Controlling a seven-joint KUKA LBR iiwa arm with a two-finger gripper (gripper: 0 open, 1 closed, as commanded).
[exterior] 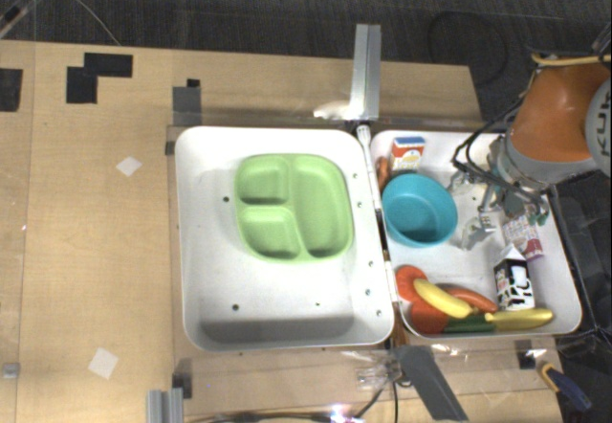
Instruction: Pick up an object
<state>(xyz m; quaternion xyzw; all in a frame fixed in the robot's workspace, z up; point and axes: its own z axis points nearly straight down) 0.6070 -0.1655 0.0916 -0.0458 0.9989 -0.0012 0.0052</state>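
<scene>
My gripper [492, 220] hangs low over the right bin [572, 289], just right of a blue bowl [419, 209]. Directly below and right of it lies a small bottle [517, 279] with a black-and-white label and a pinkish top, close to the gripper or touching it. A yellow banana [442, 298] and a second yellow piece [521, 318] rest at the bin's front, over red [417, 287] and green toy foods. A small white and orange carton [408, 151] stands at the back left of that bin.
The left bin [206, 306] holds a light green divided plate [291, 205]. A metal post [367, 72] rises behind the gap between the bins. The arm's orange band [557, 115] overhangs the right bin's back right corner, with cables trailing beside it.
</scene>
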